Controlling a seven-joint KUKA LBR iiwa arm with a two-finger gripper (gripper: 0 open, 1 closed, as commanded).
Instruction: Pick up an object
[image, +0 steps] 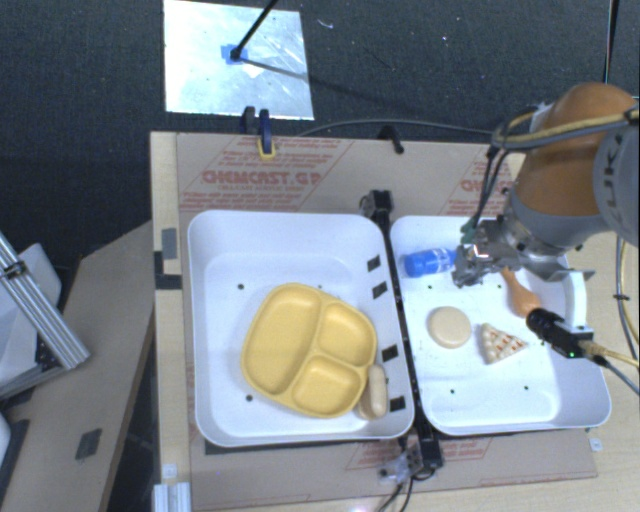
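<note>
Blue and small, a bottle (428, 262) lies on its side in the right bin (580, 405), near that bin's far left corner; the gripper (470, 268) hangs just beside the bottle's right end, so close that contact cannot be ruled out, though nothing shows between its fingers, and whether they stand apart or together cannot be told from this slanted view. Nearer the camera in the same bin rests a round cream disc (449, 326); just to its right lies a tan wedge like a pizza slice (500, 343); an orange-brown wooden piece (520, 293) lies under the wrist, partly hidden. Grey with an orange band, the arm (575, 170) reaches in from the right and bends down over the bin's far side, wrist pointing toward the bottle. Across the black divider, the left bin (215, 300) holds a yellow sectioned plate (308, 348); a pale bread roll (375, 391) touches the plate's near right edge.
</note>
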